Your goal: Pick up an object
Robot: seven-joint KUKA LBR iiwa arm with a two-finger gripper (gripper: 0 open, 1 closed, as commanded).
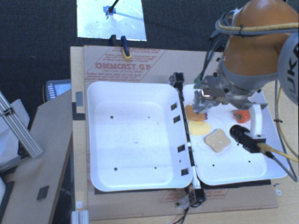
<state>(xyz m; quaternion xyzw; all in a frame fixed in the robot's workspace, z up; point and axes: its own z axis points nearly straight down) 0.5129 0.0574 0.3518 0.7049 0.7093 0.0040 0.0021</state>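
My gripper (200, 107) hangs low over the left part of the right bin (233, 169), right above an orange flat piece (194, 115) near the bin's left wall. Just in front of that lies a yellow flat piece (199, 128). A tan toast-like slice (217, 140) rests further toward the front. A small orange-red object (242, 115) sits to the right, partly behind the arm. Nothing is visibly held.
The left bin (135, 134) stands beside the right one, with black clips (181, 148) along the shared wall. A cardboard sheet (124, 64) lies under both bins. A yellow-handled clamp (125, 48) is at the back. The arm's bulk covers the right bin's rear.
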